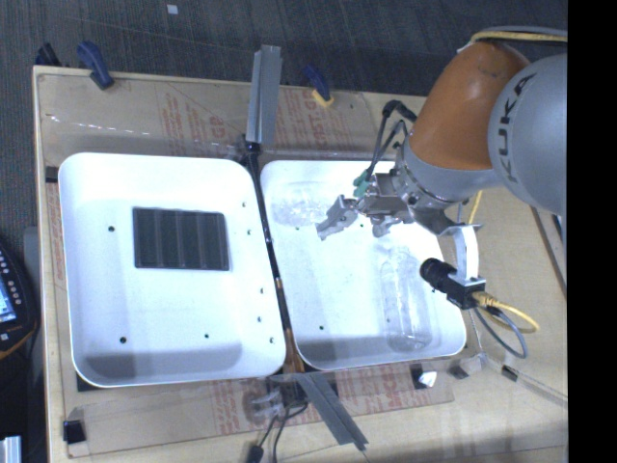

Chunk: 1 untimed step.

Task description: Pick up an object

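The grey arm [501,133] reaches over the right bin [318,350]. The left bin [96,345] holds a dark ridged rectangular block [181,238]. A clear plastic bottle [403,299] lies in the right bin, just below the gripper [359,221], whose fingers are spread, pinching nothing.

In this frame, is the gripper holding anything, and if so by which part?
Nothing shows between the fingers of the gripper, which hangs over the right bin. A clear plastic bottle lies apart from it, nearer the bin's front, and a crumpled clear item lies beside it.
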Each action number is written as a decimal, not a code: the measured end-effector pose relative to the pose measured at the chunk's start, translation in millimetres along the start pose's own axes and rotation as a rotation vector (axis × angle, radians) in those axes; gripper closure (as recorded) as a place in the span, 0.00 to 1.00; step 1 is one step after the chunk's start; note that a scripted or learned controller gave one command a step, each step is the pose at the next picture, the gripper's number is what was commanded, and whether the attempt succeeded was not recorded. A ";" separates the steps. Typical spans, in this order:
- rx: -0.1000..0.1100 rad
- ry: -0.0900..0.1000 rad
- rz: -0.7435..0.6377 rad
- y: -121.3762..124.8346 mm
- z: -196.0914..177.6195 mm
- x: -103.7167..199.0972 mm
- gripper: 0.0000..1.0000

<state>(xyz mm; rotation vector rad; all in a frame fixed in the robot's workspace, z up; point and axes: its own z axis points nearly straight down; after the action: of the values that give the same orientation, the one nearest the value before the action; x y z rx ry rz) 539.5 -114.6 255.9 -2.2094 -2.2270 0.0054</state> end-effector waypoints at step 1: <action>-0.001 0.000 0.233 -63.0 -29.1 8.0 0.00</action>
<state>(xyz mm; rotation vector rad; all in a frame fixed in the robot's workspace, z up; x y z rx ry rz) 476.6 -107.2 285.4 -2.4544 -1.9559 0.0047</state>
